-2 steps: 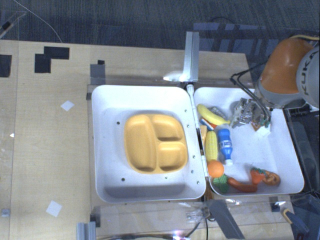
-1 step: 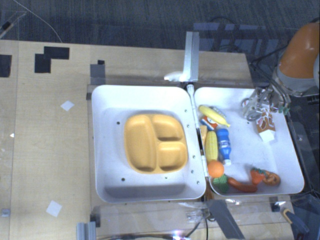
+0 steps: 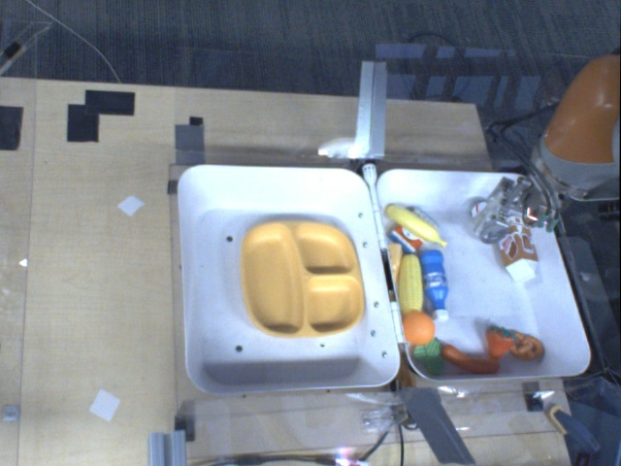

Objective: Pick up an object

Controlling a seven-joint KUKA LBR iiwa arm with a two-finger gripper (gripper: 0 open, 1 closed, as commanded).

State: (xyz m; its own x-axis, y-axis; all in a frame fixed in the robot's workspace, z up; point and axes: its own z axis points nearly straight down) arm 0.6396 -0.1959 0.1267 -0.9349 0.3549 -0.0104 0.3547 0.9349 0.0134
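Arm [image 3: 582, 129]: rounded orange band, glossy, above grey wrist section. End effector [image 3: 500, 216]: small silvery-grey metal assembly, tangled-looking parts, pale reflective surfaces, tiny red-orange light spot near its base. Finer details too blurred to tell.

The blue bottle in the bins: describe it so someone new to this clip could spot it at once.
Look in the right-hand white bin, along its left wall where the toy foods are bunched. The blue bottle lies there just right of the corn cob, below the banana and above the orange. It is the only blue item, with a white cap.
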